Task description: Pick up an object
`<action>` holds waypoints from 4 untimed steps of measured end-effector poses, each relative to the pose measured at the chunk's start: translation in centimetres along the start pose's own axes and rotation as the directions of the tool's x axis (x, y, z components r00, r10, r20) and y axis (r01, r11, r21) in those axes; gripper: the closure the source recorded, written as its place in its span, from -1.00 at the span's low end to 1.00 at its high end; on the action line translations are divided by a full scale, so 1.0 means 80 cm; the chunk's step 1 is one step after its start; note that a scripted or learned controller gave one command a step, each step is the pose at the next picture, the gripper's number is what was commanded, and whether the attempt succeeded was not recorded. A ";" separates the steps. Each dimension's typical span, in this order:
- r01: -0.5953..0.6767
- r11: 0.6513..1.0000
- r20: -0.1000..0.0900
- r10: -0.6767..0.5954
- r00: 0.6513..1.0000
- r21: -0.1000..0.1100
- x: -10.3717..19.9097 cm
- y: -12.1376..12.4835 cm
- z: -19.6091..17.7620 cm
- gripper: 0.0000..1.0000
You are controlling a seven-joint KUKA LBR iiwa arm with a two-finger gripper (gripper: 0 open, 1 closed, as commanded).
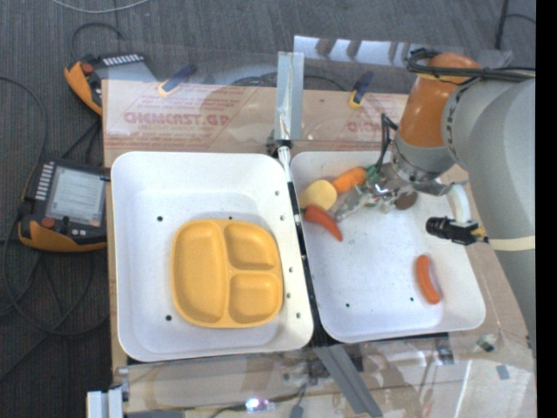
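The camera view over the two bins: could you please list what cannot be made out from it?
- Gripper: in the camera view, too small and cluttered to tell how it stands against the yellow piece, orange carrot and red pepper.
- Brown object: partly covered by the arm's wrist; identity unclear.
- Right bin: its right rim is hidden under the arm.
- Sausage: plainly visible.

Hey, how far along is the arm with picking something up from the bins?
Nothing looks lifted yet. The tool is low in the right bin, at the cluster of the yellow piece, the orange carrot and the red pepper. Whether it grips anything is unclear. The sausage lies untouched. Grasping and lifting remain.
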State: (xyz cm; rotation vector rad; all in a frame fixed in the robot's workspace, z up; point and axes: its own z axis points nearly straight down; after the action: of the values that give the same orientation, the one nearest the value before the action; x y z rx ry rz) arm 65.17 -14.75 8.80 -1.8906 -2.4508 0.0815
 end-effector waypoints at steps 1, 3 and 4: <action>-0.009 1.000 0.000 0.009 1.000 -0.001 0.000 0.000 0.000 -1.00; -0.146 0.987 -0.007 0.146 0.989 -0.068 0.085 0.007 -0.152 1.00; -0.146 0.987 -0.007 0.146 0.989 -0.067 0.085 0.007 -0.152 -1.00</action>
State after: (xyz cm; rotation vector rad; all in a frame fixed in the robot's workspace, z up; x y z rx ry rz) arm 64.81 -7.89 20.94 -2.0957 -2.3388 0.0019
